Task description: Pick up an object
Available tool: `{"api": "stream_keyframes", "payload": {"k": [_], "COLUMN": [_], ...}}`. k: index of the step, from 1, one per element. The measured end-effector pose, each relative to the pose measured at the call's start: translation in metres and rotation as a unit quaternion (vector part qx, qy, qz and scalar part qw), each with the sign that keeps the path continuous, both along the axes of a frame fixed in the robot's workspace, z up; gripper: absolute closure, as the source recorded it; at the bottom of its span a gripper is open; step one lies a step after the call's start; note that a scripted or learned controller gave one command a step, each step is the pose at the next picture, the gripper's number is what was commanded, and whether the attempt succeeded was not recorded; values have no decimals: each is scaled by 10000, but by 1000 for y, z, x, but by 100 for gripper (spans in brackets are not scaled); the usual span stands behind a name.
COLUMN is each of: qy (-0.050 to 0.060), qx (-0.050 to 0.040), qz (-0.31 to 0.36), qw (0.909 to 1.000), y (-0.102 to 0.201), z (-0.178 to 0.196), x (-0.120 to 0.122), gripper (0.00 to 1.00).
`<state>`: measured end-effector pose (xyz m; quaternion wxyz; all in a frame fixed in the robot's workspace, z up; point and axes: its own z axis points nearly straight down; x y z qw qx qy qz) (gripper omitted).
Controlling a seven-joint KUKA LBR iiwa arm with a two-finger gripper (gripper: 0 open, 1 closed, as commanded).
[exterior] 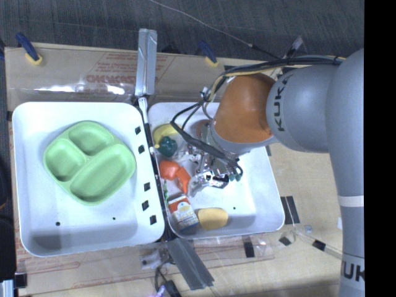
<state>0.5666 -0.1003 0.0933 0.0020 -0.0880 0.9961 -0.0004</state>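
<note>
In the right bin (266, 203), the gripper (207, 177) hangs low over the bin floor, reached down from the grey arm (322, 104) with its orange band (244, 110). Whether the gripper is closed or released, one cannot tell from this view. At about nine o'clock from the gripper lies an orange object (175, 172), just beside it. At ten o'clock sit a yellow object (162, 132) and a small teal one (167, 145). At six o'clock rests a yellow oval object (212, 217), and at seven o'clock a small carton (183, 213). The left bin (37, 228) holds a green divided plate (90, 161).
</note>
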Motion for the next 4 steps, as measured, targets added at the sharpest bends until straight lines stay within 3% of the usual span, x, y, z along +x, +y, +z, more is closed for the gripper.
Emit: {"api": "stream_keyframes", "payload": {"k": [1, 2, 3, 4], "qy": [-7, -50, -33, 24], "qx": [-5, -17, -4, 4], "qz": [31, -735, -974, -15], "qw": [10000, 9973, 9952, 10000], "y": [1, 5, -15, -41], "z": [10, 3, 110, 40], "x": [1, -25, 27, -11], "gripper": [100, 100, 100, 100]}}
